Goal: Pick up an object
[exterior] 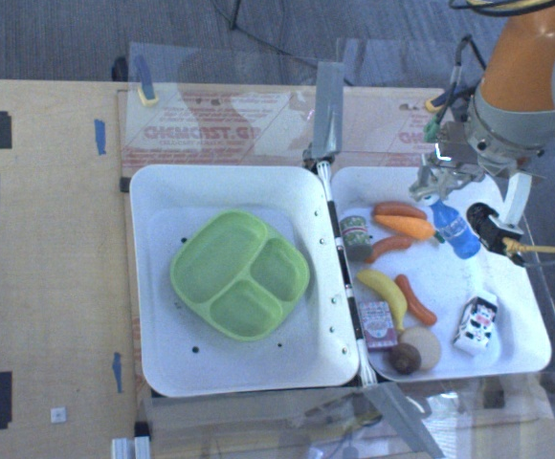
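Observation:
My gripper hangs over the far edge of the right bin, just above and behind a blue bottle. Left of the bottle lie an orange carrot and a red sausage, with another sausage below them. A small can stands by the bin's left wall. Nearer the front are a banana, a red chili-like piece, a pink box, a brown kiwi and a white carton. Nothing shows in the gripper's grasp.
The left bin holds a green divided plate. A metal divider runs between the two bins. A taped cardboard sheet lies behind the bins, and wooden bench top extends to the left.

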`<control>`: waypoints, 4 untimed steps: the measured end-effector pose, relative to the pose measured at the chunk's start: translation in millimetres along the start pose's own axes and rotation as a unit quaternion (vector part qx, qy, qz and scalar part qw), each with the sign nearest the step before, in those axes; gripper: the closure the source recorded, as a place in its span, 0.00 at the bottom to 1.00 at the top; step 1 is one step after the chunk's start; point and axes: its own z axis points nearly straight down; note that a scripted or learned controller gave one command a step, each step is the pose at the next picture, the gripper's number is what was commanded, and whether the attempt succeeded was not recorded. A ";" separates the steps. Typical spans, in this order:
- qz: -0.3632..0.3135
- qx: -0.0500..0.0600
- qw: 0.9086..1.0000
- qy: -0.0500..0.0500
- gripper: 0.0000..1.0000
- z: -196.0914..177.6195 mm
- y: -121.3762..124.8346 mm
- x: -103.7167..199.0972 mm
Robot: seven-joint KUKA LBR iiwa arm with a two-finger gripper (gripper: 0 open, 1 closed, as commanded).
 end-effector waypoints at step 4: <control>0.131 0.002 0.991 0.000 0.00 89.3 -16.6 -28.4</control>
